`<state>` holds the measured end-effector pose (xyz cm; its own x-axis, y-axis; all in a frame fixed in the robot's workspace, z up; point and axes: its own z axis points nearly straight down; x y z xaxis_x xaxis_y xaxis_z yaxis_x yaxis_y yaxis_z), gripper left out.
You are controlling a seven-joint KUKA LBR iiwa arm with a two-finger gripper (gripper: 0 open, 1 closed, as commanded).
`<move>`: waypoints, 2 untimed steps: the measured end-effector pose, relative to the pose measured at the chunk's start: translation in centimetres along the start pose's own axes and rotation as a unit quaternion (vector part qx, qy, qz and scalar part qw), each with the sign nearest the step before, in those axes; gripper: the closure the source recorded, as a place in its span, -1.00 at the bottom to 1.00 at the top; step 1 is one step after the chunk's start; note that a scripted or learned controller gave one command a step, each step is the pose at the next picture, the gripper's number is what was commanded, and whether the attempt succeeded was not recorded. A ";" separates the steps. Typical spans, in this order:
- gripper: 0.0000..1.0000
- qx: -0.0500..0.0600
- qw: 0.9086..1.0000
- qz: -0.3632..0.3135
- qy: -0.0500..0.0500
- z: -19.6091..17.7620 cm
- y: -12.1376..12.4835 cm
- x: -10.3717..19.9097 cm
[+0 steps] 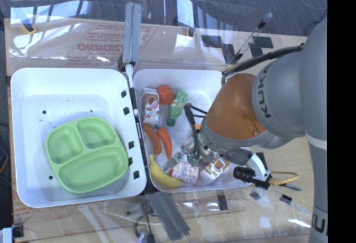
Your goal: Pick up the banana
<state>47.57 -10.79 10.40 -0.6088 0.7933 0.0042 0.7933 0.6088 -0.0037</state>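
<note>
Two white bins sit side by side; the right bin (pixel 214 78) holds a jumble of play food, the left bin (pixel 33 97) a green divided plate (pixel 86 154). The banana (pixel 161 176) lies at the right bin's seven o'clock corner, pressed along the wall, its long axis running from eleven to four o'clock, curve bowing toward the corner. The gripper (pixel 192 154) hangs just to its two o'clock among small cartons; its state cannot be told.
</note>
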 end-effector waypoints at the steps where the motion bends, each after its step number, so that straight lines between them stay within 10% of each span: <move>1: -1.00 0.000 0.992 0.125 0.000 -8.5 4.7 6.0; 2: -1.00 0.001 0.994 0.108 0.001 -2.7 -0.4 -0.4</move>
<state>47.47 -11.38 13.09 -0.4236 0.9058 0.0057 0.9058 0.4236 -0.0077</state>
